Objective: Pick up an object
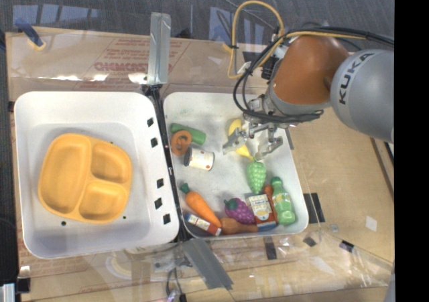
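Gripper [253, 141] sits low in the right bin [201, 103], over a yellow toy [236, 126] largely hidden behind its metal parts; the toy's kind cannot be made out. Whether the fingers are spread or pressed together cannot be told. Arm [355, 90] enters from the right, wrist bent downward, marked "KUKA". Cardboard [120, 56] behind the bins carries red print, unreadable.

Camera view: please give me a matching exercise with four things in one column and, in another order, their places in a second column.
Things:
1. yellow divided plate
2. carrot
3. purple grapes
4. green bottle

Places:
A. right bin, near its lower right corner
B. left bin
C. right bin, lower left part
D. right bin, lower middle, beside the small juice carton

Pairs: 1-B, 2-C, 3-D, 4-A
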Action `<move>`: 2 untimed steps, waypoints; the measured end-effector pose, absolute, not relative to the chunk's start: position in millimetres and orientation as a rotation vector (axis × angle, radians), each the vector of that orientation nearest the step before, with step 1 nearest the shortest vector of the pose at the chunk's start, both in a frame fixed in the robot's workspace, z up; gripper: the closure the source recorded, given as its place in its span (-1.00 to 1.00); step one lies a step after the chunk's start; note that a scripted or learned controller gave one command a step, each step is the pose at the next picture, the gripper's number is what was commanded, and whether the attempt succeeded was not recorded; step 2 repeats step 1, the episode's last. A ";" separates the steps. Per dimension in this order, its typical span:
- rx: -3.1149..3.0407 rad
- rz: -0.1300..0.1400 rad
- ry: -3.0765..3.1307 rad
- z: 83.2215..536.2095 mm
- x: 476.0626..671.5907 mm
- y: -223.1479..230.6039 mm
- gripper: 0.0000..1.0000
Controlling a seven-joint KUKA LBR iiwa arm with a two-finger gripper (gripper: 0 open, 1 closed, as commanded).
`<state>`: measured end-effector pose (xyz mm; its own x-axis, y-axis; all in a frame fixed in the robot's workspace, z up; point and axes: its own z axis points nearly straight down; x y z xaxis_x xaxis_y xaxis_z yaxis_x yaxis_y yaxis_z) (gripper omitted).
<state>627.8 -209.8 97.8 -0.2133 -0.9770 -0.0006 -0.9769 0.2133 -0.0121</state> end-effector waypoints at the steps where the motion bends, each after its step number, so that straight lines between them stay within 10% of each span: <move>1: -1.968 -0.024 2.430 111.8 631.3 -207.7 1.00; 2: -1.968 -0.024 2.430 111.8 631.3 -207.7 1.00</move>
